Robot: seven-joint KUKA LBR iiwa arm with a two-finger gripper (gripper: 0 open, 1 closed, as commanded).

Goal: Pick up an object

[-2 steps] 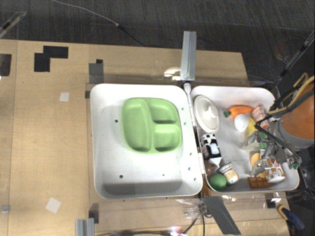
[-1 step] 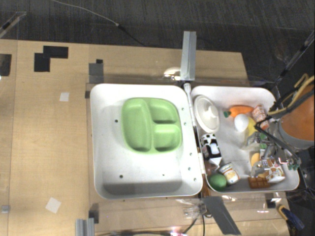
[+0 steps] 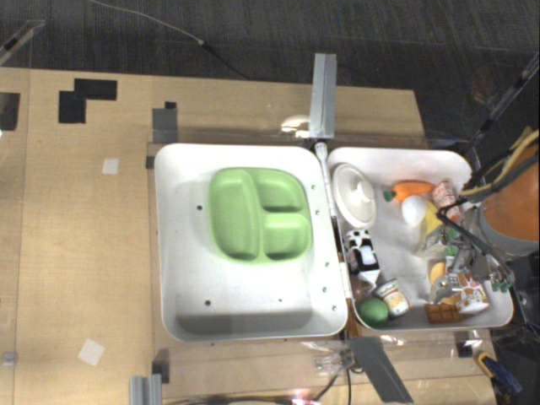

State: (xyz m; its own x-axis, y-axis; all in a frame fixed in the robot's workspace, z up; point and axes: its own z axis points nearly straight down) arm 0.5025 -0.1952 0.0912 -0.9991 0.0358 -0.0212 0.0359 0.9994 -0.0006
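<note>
The right bin [image 3: 396, 160] holds a jumble of small items. Among them are an orange carrot [image 3: 413, 190], a white egg shape [image 3: 413, 212], a yellow banana piece [image 3: 433, 223], a white bowl [image 3: 354, 194], a black-and-white patterned box [image 3: 363, 255], a green ball [image 3: 372, 311], a small printed cup [image 3: 393, 297] and a brown chocolate bar [image 3: 441, 313]. My gripper [image 3: 453, 267] hangs low over the right part of this bin, above the clutter between the banana piece and the chocolate bar. Cables and the wrist hide what lies right under it.
The left bin [image 3: 181, 294] bears a light green divided plate [image 3: 257, 213]. A metal post [image 3: 324, 95] stands behind the seam between the bins. The arm's orange band [image 3: 515, 213] sits at the right edge. Wooden bench surface extends to the left.
</note>
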